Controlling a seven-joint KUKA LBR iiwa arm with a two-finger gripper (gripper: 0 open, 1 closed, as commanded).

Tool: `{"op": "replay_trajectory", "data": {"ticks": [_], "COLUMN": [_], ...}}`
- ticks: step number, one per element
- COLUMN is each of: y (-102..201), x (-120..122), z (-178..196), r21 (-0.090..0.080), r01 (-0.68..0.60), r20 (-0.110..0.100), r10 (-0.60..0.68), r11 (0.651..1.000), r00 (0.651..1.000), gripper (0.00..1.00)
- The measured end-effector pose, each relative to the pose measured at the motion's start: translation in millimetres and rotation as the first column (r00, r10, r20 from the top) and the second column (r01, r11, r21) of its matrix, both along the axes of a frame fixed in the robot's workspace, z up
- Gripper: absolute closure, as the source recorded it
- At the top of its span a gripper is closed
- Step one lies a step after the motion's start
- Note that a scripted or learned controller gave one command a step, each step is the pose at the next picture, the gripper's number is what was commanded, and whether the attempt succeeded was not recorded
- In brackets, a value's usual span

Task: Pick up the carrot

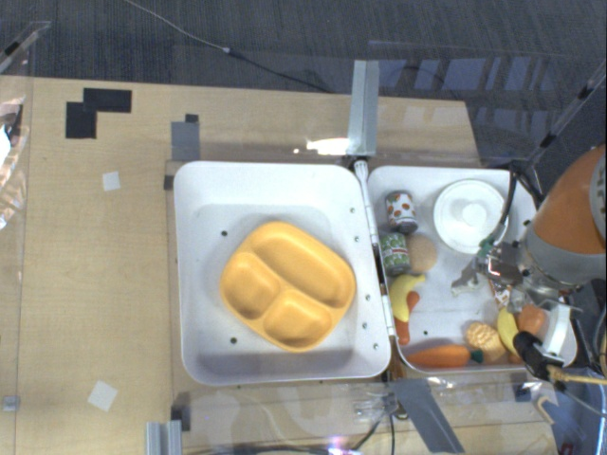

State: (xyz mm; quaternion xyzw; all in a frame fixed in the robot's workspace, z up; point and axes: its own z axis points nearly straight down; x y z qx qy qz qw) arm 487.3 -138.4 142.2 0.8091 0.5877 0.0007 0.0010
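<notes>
Camera view: the carrot (439,355) lies in the right bin (432,180), flat along its near wall, long axis running left to right; which end is the tip is hard to say, though the left end seems narrower. It is hemmed in: the wall just below it, a banana (407,288) and a small red piece near its left end, and a knobbly yellow item (482,334) just beside its right end. The middle of the bin floor above the carrot is bare. The gripper (527,322) sits at the bin's right side, near the carrot's right end, among orange and yellow items; I cannot tell its state. The left bin (204,197) holds a yellow divided plate (287,284).
</notes>
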Motion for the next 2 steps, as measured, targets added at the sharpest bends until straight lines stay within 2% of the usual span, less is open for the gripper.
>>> {"op": "replay_trajectory", "data": {"ticks": [1, 2], "y": [-29.6, 10.3], "x": [0.1, 0.7], "z": [6.1, -21.1], "r21": [0.0, 0.003], "r01": [0.121, 0.487], "r20": [0.0, -0.001], "r10": [-0.121, -0.487], "r11": [0.993, 0.873], "r00": [0.993, 0.873], "gripper": [0.0, 0.0]}}
